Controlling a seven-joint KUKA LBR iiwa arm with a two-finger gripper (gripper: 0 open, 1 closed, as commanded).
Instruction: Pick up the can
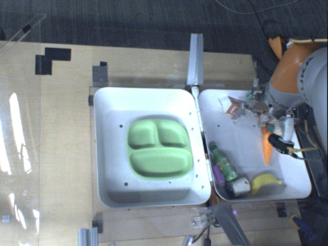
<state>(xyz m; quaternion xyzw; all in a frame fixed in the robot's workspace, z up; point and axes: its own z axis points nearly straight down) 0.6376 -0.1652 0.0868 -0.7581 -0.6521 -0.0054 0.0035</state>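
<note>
The can (239, 186) is small, dark with a silvery end, and lies on its side near the front edge of the right bin (246, 137). A yellow banana (267, 181) touches it on the right, and a green bottle (221, 161) lies just behind it. My gripper (254, 106) hangs over the back right part of the same bin, well behind the can and apart from it. It sits next to a crumpled wrapper (233, 106). The grey arm with its orange band (287, 68) comes in from the right.
An orange carrot (267, 148) lies along the right bin's right side, below the wrist. A purple item (218, 174) rests against the bin's left wall beside the bottle. The left bin (110, 137) holds a green divided plate (160, 147). A metal post (196, 60) stands between the bins.
</note>
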